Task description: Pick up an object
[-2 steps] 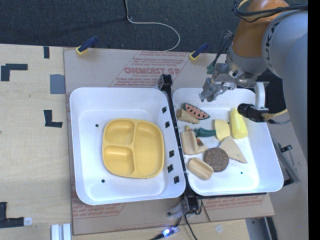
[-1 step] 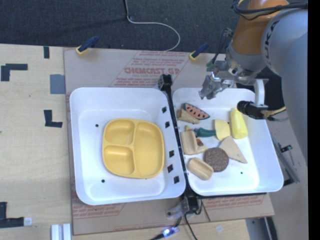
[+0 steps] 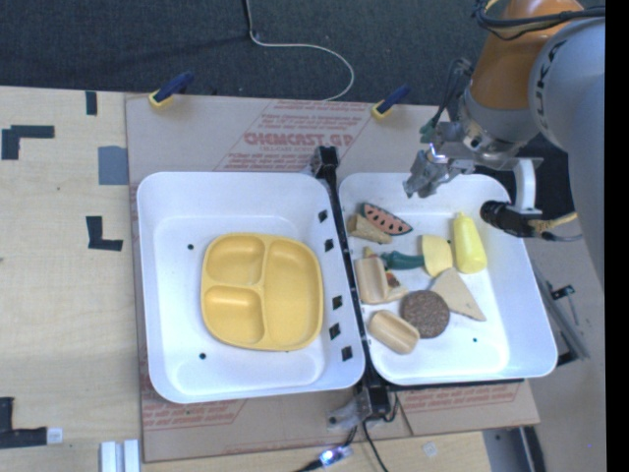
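Gripper over upper rim of right bin, nothing seen between fingers.

Jaw gap not readable from above: fingers foreshortened, dark, blurred; cannot tell wide or narrow. Poised at upper right of frame, above bare white floor near back wall of bin, apart from all pieces. Below and left of it, toward divider: watermelon slice with tan wedge touching its lower left edge. Further down: beige block beside teal piece; pale yellow chunk just beside yellow cylinder; cream triangle touching brown round patty; bread roll lowest. Left bin with yellow divided plate at centre. Orange-banded arm entering from upper right corner.
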Controlling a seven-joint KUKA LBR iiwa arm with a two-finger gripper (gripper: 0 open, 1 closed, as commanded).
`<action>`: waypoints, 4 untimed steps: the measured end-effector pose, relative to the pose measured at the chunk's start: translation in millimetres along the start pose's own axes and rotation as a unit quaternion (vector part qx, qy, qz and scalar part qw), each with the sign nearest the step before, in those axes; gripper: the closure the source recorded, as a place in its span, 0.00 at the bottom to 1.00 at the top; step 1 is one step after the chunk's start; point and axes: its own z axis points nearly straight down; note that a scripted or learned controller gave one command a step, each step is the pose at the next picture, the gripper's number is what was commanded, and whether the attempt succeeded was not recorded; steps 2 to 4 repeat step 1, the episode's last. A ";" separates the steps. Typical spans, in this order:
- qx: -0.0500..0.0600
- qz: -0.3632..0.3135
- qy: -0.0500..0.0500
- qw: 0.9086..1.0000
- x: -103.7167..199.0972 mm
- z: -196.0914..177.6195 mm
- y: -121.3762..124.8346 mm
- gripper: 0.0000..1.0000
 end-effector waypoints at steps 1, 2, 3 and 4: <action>0.001 -0.001 0.000 1.000 6.8 6.3 -4.3 1.00; 0.001 -0.001 0.000 1.000 6.8 6.3 -4.3 1.00; 0.001 -0.001 0.000 1.000 6.8 6.3 -4.3 1.00; 0.001 -0.001 0.000 1.000 6.8 6.3 -4.3 1.00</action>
